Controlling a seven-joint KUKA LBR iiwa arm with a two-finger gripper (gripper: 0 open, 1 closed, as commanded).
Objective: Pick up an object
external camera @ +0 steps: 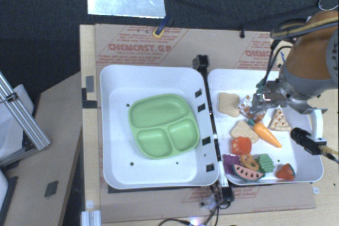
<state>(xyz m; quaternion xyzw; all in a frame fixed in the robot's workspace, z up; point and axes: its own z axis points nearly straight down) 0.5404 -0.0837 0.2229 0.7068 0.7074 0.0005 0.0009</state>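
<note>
Camera view shows the gripper (pixel 258 105) low in the right bin (pixel 233 78), above the toy food near the bin's middle; I cannot tell its state from this angle. The carrot (pixel 266 134) is the nearest likely object: it lies just beside the gripper, at about five o'clock from it, and its long axis runs from ten o'clock, the thick end, to four o'clock. In my judgement the coming move turns on this, because the gripper must shift a little toward five o'clock and close across that axis, not along it.
</note>
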